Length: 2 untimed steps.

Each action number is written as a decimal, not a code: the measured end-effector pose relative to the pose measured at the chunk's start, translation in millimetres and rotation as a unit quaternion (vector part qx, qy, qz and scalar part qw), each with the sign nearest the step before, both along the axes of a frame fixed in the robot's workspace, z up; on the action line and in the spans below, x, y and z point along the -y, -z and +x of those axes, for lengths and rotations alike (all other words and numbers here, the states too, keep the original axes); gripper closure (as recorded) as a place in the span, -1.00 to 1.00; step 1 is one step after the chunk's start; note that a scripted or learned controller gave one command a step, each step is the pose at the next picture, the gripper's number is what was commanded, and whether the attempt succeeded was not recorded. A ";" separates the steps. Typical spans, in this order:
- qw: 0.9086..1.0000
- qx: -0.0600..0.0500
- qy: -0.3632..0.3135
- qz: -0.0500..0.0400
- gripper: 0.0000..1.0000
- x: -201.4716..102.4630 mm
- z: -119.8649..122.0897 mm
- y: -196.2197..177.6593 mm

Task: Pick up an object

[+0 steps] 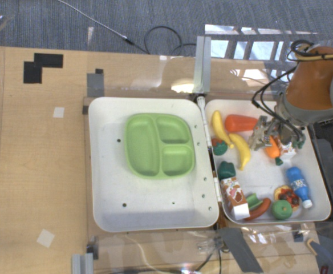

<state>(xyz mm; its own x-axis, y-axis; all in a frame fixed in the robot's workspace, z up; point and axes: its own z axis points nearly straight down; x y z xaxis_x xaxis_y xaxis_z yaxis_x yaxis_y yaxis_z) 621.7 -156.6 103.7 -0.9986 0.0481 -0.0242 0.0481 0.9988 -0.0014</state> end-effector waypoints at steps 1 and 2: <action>0.999 -0.003 -0.046 -0.003 1.00 48.1 11.5 -96.2; 0.999 -0.006 -0.048 -0.001 -1.00 45.6 10.5 -91.8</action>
<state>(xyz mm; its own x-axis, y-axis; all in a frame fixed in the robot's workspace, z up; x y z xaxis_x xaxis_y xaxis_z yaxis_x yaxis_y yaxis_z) 632.2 -202.2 195.5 -0.9988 -0.0473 -0.0116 -0.0473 0.9989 -0.0025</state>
